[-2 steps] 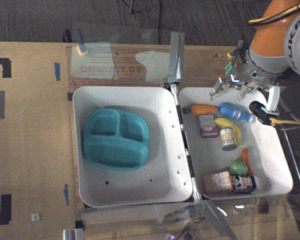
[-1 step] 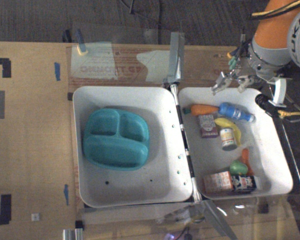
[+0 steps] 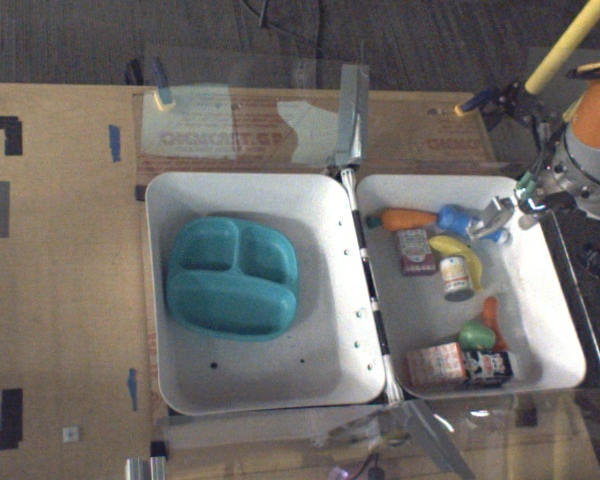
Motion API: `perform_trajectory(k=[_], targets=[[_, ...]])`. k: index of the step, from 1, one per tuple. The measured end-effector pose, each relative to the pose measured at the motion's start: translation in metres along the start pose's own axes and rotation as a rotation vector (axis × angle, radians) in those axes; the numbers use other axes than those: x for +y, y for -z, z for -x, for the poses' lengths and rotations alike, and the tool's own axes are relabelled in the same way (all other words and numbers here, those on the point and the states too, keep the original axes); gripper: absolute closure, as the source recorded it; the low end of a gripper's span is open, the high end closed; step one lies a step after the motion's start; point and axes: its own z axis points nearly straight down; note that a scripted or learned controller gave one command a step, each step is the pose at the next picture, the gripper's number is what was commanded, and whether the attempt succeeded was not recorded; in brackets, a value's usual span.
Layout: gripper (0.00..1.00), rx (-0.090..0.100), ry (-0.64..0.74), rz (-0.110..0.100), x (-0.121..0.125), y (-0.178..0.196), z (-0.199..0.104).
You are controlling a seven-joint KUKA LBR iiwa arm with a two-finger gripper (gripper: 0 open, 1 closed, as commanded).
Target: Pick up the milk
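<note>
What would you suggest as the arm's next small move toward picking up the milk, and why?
Probably a shift toward the near edge of the right bin. The gripper hovers at the far end, by the blue object and carrot, while the milk carton lies on its side at the near edge, with a green item touching it. It should centre over the carton before descending.

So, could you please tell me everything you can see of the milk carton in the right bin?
The milk carton lies flat on its side near the front edge of the right bin, long axis running left to right. It looks like printed card: pinkish-red and white on its left part, dark on its right end. A green round item rests against its upper edge. The gripper is at the bin's far side, well away from it.
</note>
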Motion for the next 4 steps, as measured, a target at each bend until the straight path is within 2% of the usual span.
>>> perform_trajectory(k=[1,2,3,4], targets=[[0.0,-0.002,-0.188,0.002,0.064,-0.039,0.032],[0.0,0.0,-0.068,-0.001,0.023,-0.017,0.005],[0.0,-0.003,-0.196,0.002,0.077,-0.049,0.081],[0.0,0.001,0.085,0.0,0.086,-0.064,-0.009]])
